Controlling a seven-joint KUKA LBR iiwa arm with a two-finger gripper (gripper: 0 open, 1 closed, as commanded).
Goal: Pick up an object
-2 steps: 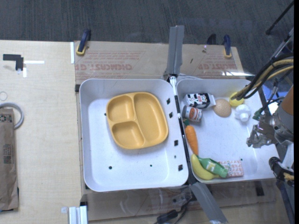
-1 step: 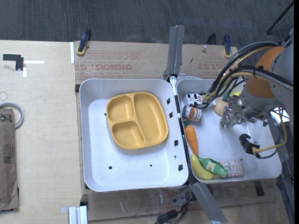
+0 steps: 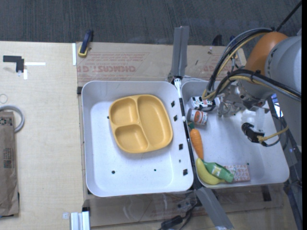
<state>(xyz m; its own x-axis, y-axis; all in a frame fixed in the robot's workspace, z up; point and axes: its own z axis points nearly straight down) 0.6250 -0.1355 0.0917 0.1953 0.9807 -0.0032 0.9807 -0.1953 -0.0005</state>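
Note:
The right bin [image 3: 268,176] holds a small can [image 3: 197,117] lying on its side near the left wall. A black-and-white item [image 3: 198,102] lies just behind the can. An orange carrot [image 3: 196,143] lies in front of the can. Near the front left corner, a yellow banana [image 3: 205,174] and a green object [image 3: 220,171] rest against each other, next to a flat pink packet [image 3: 238,173]. My gripper [image 3: 224,108] hangs low over the back of the right bin, just right of the can and the black-and-white item. Nothing is visibly held in it.
A yellow divided plate [image 3: 140,123] lies in the left bin [image 3: 96,176]. A vertical grey post [image 3: 180,51] stands behind the divider between the bins. Black cables [image 3: 254,133] loop from the arm over the right bin's middle.

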